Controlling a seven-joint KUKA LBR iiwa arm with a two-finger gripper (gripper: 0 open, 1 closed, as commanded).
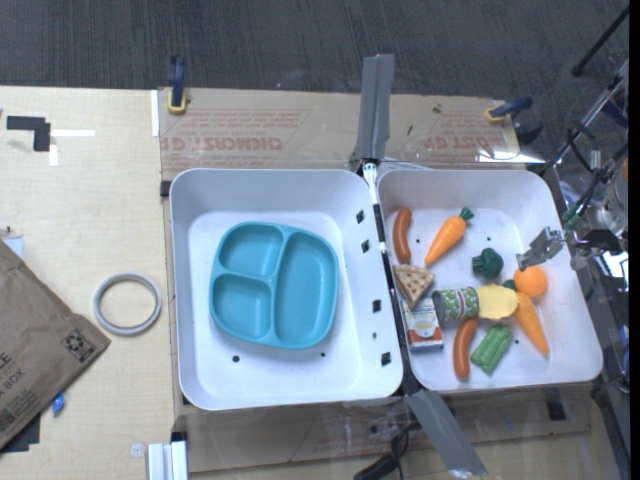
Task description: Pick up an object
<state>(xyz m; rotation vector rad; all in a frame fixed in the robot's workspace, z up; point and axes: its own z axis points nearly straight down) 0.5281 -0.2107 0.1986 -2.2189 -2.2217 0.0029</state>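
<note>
We see the gripper (545, 244) at the right bin's (500, 182) right edge, just above the orange ball (531, 282) — whether it grips anything we cannot tell. Nearby lie a carrot (447, 238), broccoli (488, 262) and sausage (402, 234); the left bin (190, 268) holds a blue divided plate (274, 284).

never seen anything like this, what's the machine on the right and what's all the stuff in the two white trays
One camera looks down at a slant on a bench. The machine at the right edge is a robot arm; its gripper hangs over the right bin, beside a toy orange. Nothing can be seen between its fingers. That bin holds play food: two carrots, two sausages, broccoli, a sandwich wedge, a small carton. The left bin holds a blue divided plate. A tape ring lies on the bench.
</note>
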